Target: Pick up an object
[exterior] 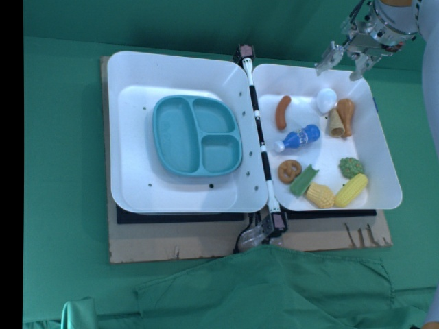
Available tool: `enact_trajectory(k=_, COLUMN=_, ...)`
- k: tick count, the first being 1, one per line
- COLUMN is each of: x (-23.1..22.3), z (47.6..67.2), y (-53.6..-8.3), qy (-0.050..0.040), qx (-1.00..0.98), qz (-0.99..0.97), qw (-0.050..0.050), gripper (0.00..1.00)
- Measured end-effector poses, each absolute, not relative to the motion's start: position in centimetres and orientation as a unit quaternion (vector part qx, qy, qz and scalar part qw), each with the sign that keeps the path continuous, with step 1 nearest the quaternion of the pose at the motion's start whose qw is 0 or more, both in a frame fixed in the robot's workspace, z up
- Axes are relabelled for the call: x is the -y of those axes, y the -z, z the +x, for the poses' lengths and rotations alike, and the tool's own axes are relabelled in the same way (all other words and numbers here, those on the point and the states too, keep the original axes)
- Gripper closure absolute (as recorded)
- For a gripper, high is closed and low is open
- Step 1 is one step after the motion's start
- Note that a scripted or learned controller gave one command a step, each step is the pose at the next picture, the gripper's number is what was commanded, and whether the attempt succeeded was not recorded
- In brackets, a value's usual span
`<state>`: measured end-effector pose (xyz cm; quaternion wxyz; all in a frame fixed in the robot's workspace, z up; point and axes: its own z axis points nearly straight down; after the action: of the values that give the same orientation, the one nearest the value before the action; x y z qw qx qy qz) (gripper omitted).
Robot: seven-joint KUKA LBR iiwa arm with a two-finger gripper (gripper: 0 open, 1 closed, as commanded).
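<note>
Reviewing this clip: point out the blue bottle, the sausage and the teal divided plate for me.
blue bottle [300,138], camera view, on the middle of its blue body.
sausage [282,112], camera view, on its midsection.
teal divided plate [175,137], camera view, on the floor of its largest compartment.

Right bin [388,184]: crowded. Sausage [282,112] at 11 o'clock, white egg [326,100] at 12, ice cream cone [335,123] touching drumstick [346,114] at 1. Blue bottle [298,138] lies across ctr, tilted. Pretzel [289,171] at 8, w/ a green pod [303,181] just beside it. Two corn cobs [336,193] side by side at 5–6, broccoli [351,166] at 4. Narrow free lane btwn bottle and the lower row; bare floor also along the 3 o'clock wall. Gripper [344,62] hangs above the 12 o'clock rim, fingers spread, nothing btwn them. Left bin [130,74]: teal divided plate [197,135] fills ctr; open margin all round it, widest at 9. Black-and-white bar [258,125] runs btwn the bins, blocks a low sideways crossing.
</note>
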<state>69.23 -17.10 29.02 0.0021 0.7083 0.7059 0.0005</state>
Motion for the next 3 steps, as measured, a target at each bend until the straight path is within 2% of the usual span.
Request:
enact_trajectory(k=1, x=12.7, z=66.0, y=-20.2, qy=0.0016, qx=-0.707, qz=0.707, qw=-0.002, gripper=0.00)
enact_trajectory(k=2, x=19.0, z=63.1, y=-18.6, qy=-0.0042, qx=-0.705, qz=0.709, qw=0.007, gripper=0.00)
enact_trajectory(k=3, x=9.2, z=64.7, y=-18.6, qy=-0.0038, qx=-0.709, qz=0.705, qw=0.004, gripper=0.00)
